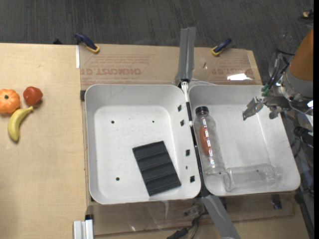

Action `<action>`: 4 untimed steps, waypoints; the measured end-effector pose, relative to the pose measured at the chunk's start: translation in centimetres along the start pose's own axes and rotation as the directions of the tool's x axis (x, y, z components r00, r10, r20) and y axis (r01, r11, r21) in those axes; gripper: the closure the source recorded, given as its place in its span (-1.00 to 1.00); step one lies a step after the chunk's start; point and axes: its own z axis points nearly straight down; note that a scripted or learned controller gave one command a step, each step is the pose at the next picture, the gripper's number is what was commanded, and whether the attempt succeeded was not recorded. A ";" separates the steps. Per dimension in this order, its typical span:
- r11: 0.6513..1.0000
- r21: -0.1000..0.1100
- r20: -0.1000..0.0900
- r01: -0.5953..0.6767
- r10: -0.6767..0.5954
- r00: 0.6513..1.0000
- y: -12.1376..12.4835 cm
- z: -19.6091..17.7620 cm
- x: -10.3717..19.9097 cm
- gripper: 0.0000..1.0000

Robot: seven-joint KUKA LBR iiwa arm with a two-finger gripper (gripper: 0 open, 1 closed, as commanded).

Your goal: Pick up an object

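On the far left of the desk [45, 183] lie three pieces of fruit close together: an orange [8, 101], a red apple [33, 95] and a banana [17, 124] just below them, all well apart from the bins. The left bin [94, 148] holds a dark ribbed block [156, 168], lying flat and slanted toward the near right corner. Two blue clamps [87, 42] pin a cardboard sheet [129, 66] behind the bins. The right bin [284, 133] holds two clear bottles: one [207, 139] with something red inside lies along the left wall, cap pointing away from the camera, and an empty-looking one [251, 176] lies across the near wall, the two close together at the near left corner. At the right edge, the hand [261, 108] hovers over the right bin's far right part, holding nothing; whether its fingers are apart or together I cannot tell.

Either bottle is the likely target. A good grasp would probably mean lowering over the middle of the bottle's body, fingers across its width, since round clear plastic may roll or slip and the bin walls crowd both.
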 end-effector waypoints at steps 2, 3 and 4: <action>0.990 -0.002 0.001 0.141 -0.141 0.990 -5.7 7.6 1.1 -1.00; 0.995 -0.002 0.001 0.098 -0.098 0.995 3.2 11.3 6.7 -1.00; 0.999 -0.002 0.001 0.050 -0.050 0.999 -2.9 6.9 -0.8 -1.00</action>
